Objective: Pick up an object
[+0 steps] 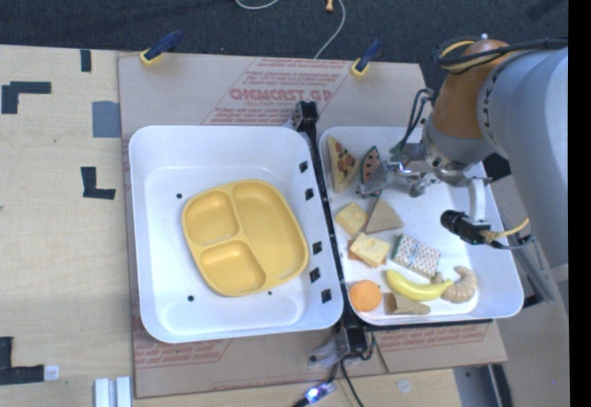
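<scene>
Bench is pale wood with black tape marks, dark carpet behind; a cardboard sheet (277, 87) sits under two white bins side by side.

Gripper (404, 174) is low over the far part of the right bin (503, 290), arm coming in from the right. Can't tell whether it's apart or together; the wrist hardware hides the tips. Nothing visibly held.

Step, my read: descent/approach for a pick, no grasp yet. Closest candidate is the watermelon slice (372, 167), touching or just beside the tool on its left. Pizza slice (342, 161) is one further left, against the bin wall.

Next move likely needs: settle on one item, centre over it, close, lift straight. The watermelon and pizza slices stand close together, so there's a risk of nudging one while taking the other.

Moving toward the camera from the gripper: tan wedge (384, 215) and a cheese block (351, 218), then a second cheese block (369, 250) and a patterned packet (417, 257). Along the near wall: orange (366, 295), banana (414, 285), croissant (462, 283), brown cracker (404, 305).

Well left of the gripper, the left bin (157, 211) holds one yellow divided plate (244, 235), three compartments, nothing in them.
</scene>
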You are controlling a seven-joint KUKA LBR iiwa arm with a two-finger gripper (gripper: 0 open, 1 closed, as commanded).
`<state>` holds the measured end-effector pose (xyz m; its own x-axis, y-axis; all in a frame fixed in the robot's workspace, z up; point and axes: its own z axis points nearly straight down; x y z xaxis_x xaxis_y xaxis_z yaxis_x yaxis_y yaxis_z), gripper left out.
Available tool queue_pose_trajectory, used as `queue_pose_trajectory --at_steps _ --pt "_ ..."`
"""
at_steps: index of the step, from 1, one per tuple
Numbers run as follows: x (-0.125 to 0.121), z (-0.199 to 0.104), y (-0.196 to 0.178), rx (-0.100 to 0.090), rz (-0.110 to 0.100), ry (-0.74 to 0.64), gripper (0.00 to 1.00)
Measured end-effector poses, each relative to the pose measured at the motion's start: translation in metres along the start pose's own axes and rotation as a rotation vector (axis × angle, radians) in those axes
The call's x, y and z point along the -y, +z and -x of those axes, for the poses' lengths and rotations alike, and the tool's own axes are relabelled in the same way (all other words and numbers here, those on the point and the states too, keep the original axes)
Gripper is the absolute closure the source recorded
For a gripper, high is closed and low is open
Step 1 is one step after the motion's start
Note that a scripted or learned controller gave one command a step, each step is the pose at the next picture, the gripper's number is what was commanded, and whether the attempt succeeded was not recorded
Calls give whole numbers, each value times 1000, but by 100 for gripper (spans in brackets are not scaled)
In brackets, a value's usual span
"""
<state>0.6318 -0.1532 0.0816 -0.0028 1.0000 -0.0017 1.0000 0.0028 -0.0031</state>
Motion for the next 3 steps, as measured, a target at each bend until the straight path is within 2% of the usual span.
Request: queue_pose_trajectory --at_steps 1,2,3 --pt "-1 -1 -13 -1 2 -1 100" --pt "-7 -4 -57 -2 6 1 100" --pt "-14 1 -116 -1 7 1 100"
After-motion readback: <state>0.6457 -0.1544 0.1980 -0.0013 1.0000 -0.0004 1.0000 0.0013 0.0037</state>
